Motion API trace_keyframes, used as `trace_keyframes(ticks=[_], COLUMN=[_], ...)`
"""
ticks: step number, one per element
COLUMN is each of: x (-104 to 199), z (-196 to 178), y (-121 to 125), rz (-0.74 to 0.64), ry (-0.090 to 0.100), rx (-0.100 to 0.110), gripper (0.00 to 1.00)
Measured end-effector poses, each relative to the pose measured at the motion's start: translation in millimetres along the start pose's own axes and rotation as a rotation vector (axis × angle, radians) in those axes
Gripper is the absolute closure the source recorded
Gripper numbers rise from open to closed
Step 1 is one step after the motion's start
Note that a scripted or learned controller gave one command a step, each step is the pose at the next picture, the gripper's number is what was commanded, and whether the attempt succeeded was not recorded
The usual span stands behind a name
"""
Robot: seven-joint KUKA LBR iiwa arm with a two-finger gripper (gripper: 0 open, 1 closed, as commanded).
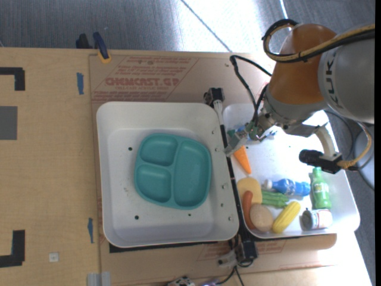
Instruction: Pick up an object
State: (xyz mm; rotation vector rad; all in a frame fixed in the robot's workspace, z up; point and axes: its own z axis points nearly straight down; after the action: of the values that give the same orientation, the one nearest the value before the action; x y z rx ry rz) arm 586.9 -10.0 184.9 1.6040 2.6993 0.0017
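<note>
My gripper point(245, 133) hangs low over the upper left part of the right bin point(342, 228), under the orange wrist band. An orange carrot point(241, 159) lies just below it, close to the bin's left wall. Along the bin's lower part lie a yellow piece point(250, 186), a red sausage point(246, 201), a tan potato point(261, 217), a yellow corn cob point(287, 215), green beans point(272, 199), a blue bottle point(290, 187), a green bottle point(319, 189) and a small white can point(316, 219). I see nothing held.
The left bin point(113, 177) holds a teal divided plate point(174, 170). A black bracket and cables point(214, 97) sit at the top of the wall between the bins. The arm's body covers the right bin's upper right. Brown cardboard point(47, 159) lies to the left.
</note>
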Motion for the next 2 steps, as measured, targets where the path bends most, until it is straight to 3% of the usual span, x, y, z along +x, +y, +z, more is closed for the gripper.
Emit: trace_keyframes(ticks=[2], x=[0.0], z=[0.0], y=[0.0], rz=[0.000], ry=[0.000], rx=[0.000], gripper=[0.00])
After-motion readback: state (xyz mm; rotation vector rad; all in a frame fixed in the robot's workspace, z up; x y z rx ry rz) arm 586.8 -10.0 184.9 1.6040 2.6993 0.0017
